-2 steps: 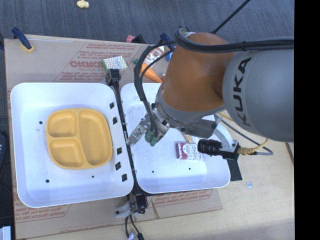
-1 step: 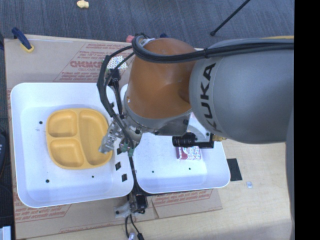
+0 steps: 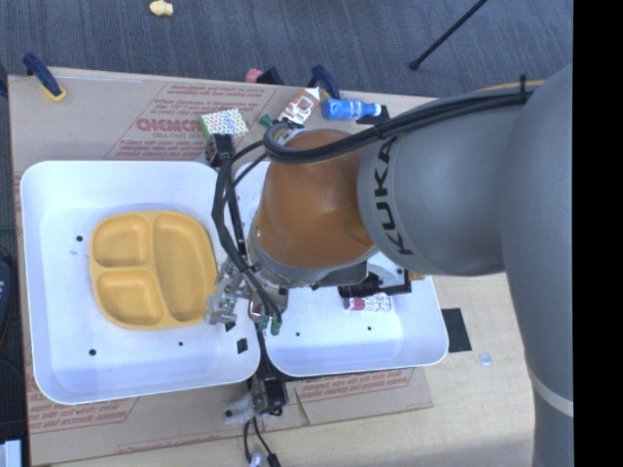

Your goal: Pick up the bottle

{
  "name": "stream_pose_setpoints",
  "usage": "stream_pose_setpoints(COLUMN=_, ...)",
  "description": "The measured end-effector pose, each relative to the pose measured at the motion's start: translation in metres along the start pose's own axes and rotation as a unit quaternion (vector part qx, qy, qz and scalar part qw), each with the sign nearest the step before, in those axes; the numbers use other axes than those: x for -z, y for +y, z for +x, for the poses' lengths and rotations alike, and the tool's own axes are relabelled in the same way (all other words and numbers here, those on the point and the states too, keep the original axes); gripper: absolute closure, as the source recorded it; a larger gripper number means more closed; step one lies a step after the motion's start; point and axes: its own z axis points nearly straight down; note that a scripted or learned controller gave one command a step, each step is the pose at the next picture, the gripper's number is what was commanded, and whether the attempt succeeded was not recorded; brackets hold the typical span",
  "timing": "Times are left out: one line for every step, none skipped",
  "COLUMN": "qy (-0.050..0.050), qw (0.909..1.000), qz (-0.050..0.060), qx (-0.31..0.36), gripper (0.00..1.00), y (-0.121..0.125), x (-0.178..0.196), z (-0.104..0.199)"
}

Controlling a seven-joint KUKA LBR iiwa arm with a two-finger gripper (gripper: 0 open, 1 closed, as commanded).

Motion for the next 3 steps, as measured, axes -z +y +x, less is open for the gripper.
stream_pose_setpoints(qy=-0.002, qw=0.9983, qz=-0.001, qx=-0.059, gripper=1.0, y=0.029, x=0.12, z=0.008)
stream_pose_setpoints(qy=-0.001, qw=0.9904, qz=0.0, qx=0.138, gripper=1.0, y=0.006, x=0.121, z=0.001)
stream_pose_setpoints(qy=0.0, qw=0.9926, qz=0.0, qx=0.121, gripper=1.0, y=-0.014, x=0.0, z=-0.004)
